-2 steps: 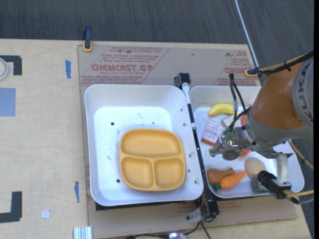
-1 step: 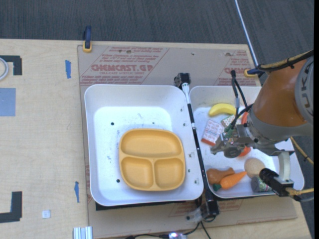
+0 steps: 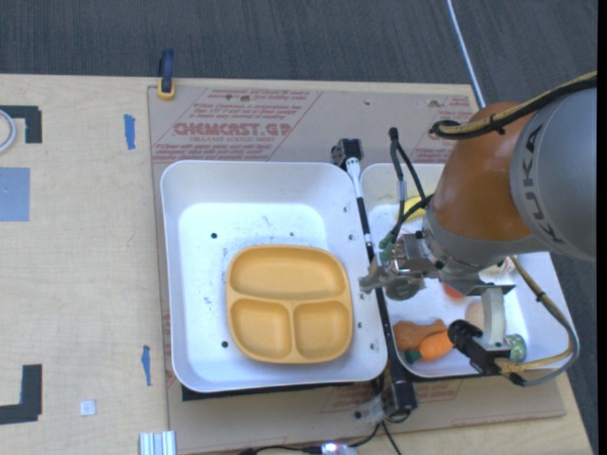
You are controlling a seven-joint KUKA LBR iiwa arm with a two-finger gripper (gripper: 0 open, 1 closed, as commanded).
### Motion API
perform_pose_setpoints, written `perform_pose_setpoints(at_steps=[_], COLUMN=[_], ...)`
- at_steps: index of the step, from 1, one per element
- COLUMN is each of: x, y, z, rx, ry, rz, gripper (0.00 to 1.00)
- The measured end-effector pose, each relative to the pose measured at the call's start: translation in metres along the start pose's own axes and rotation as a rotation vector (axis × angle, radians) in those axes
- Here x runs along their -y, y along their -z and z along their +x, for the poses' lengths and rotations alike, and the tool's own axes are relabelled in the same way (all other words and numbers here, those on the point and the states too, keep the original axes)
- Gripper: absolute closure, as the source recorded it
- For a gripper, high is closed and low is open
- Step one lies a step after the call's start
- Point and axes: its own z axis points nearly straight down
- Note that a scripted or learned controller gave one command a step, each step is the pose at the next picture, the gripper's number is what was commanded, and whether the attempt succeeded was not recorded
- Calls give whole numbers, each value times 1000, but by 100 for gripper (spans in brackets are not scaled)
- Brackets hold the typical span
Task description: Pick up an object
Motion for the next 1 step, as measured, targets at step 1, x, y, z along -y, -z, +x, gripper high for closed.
perform_pose_setpoints(at_steps=[1], x=[1], y=[-24], z=[-108], rx=[0], ry=[-2], rz=[4], gripper=[100])
